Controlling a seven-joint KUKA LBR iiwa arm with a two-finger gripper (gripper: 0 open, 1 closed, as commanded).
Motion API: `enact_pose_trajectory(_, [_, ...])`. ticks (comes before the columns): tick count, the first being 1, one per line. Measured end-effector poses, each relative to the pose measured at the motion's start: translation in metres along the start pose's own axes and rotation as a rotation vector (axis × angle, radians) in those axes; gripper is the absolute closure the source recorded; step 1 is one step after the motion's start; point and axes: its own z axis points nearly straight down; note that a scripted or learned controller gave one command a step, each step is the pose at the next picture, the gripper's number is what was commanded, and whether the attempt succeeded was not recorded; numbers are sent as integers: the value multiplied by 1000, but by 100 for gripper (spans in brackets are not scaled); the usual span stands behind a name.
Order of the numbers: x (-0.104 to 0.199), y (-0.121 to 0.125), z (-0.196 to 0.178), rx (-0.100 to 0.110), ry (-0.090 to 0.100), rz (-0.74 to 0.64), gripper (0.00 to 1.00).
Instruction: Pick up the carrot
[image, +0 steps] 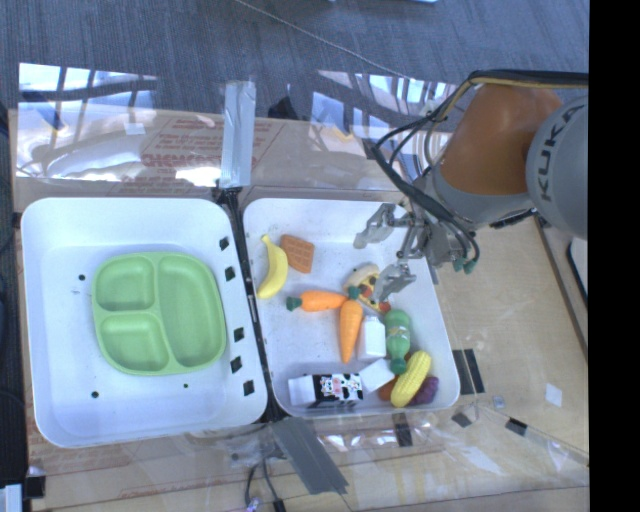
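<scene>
Two orange carrots lie in the right bin. One carrot lies flat with its green stub pointing left; the other carrot points down toward the bin's front, its top touching the first. My gripper hangs over the bin's right half, just up and right of the carrots, above a small yellow and red toy. Its two grey fingers stand apart, open, and nothing is between them.
Sharing the right bin are a banana, a brown toast slice, a green vegetable, a corn cob and a black-and-white carton. The left bin holds a green divided plate.
</scene>
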Motion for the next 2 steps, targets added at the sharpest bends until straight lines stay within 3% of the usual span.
enact_pose_trajectory(1, [24,31,118,-2,0,-308,0])
enact_pose_trajectory(2, [22,33,108,-1,-3,-318,100])
